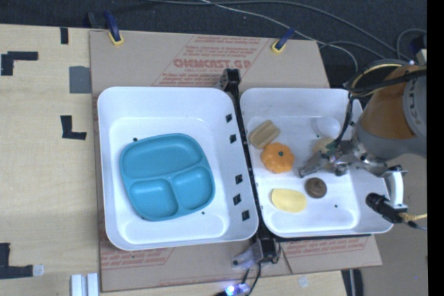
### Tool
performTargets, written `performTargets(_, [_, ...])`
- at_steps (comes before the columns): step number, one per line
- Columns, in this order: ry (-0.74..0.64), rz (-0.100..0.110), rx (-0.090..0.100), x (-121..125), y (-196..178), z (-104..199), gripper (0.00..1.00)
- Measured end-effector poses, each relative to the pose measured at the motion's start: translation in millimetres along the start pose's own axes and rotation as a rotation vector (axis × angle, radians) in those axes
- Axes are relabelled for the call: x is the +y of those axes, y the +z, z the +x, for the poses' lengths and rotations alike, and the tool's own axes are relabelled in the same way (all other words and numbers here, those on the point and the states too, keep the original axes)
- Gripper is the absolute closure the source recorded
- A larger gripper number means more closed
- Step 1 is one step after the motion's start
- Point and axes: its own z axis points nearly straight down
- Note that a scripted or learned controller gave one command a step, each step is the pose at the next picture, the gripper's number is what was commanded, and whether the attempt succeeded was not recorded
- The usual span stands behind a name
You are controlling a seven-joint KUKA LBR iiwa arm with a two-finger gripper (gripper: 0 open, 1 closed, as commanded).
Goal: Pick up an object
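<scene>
The right bin holds several small objects: a tan bread-like piece, an orange round fruit, a pale yellow lemon-shaped piece and a small brown round piece. A yellowish item lies partly hidden behind the gripper. My gripper reaches in from the right, low over the bin's middle, just right of the orange fruit and just above the brown piece. I see nothing held in it.
The left bin holds a blue divided plate. A black divider separates the bins. The grey arm with its orange band covers the right bin's right side. Cables cross the dark floor behind.
</scene>
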Motion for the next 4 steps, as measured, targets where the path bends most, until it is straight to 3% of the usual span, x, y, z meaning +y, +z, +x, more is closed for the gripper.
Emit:
performTargets(1, [0.0, -0.002, -0.001, 1, -13, 0, 1.0])
performTargets(3, [0.0, -0.005, 0.0, 3, -117, 10, 1.0])
performTargets(4, [0.001, -0.001, 0.001, 4, -128, 10, 1.0])
